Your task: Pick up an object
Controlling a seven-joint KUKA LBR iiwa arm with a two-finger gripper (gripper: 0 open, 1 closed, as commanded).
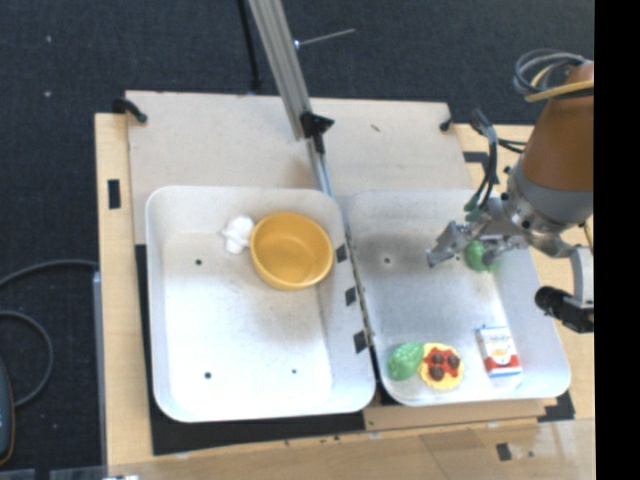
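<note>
Gripper (458, 244): seen over the far part of the right bin (400, 288); whether it is open or closed cannot be told.
Green object (479, 256): a small round piece, seen just beside the gripper on its right side; a grip on it is not shown.
Other objects: green lump (405, 360), red-yellow piece (442, 364) and small carton (498, 351) are laid at the near edge, well apart from the gripper.
Left bin (200, 368): yellow bowl (291, 251) and white piece (238, 233) are kept there.
Judgement: the green object is nearest.

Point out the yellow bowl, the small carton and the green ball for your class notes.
yellow bowl (291, 250), camera view, inside bottom.
small carton (498, 352), camera view, top face.
green ball (479, 255), camera view, its visible top.
</note>
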